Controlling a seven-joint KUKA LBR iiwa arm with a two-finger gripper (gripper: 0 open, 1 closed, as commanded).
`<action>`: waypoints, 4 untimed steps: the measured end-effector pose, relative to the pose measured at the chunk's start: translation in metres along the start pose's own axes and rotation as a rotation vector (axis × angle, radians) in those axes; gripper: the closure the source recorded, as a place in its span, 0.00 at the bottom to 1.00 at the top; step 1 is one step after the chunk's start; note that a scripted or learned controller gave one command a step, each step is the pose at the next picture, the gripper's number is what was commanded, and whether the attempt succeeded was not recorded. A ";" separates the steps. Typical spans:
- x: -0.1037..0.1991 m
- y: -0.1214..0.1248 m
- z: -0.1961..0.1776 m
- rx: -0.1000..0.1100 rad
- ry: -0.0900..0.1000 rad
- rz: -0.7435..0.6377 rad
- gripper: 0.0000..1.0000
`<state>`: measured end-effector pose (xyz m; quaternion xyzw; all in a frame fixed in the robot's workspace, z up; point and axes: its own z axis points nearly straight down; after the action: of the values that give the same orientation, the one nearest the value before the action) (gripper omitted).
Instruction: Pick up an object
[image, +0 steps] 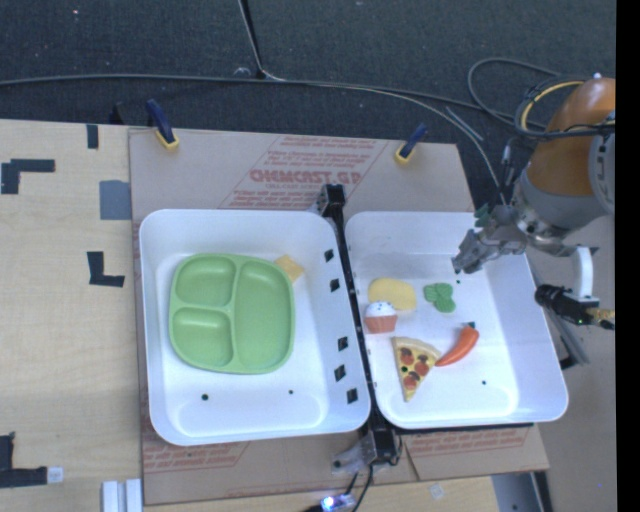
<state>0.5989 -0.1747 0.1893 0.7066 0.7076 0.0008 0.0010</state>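
The right bin (500, 330) holds several toy foods. A yellow piece (392, 292) lies by a small cupcake (380, 318). A green broccoli-like piece (439, 295) sits near the middle. An orange carrot (459, 347) and a pizza slice (411, 364) lie toward the front. My gripper (468, 255) hangs over the right bin's back right area, up and right of the green piece, with nothing seen between its fingers.
The left bin (160, 240) holds a green divided plate (232, 311) with a small yellow piece (289, 267) at its back right corner. A black divider (345, 300) separates the bins. Cables (480, 130) run across the dark back area.
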 end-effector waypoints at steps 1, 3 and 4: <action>0.004 0.004 -0.063 -0.004 -0.001 -0.001 1.00; 0.060 -0.005 -0.092 0.003 0.001 -0.004 1.00; 0.111 -0.015 -0.069 0.005 0.001 -0.003 1.00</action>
<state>0.5836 -0.0640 0.2583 0.7054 0.7088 -0.0009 -0.0010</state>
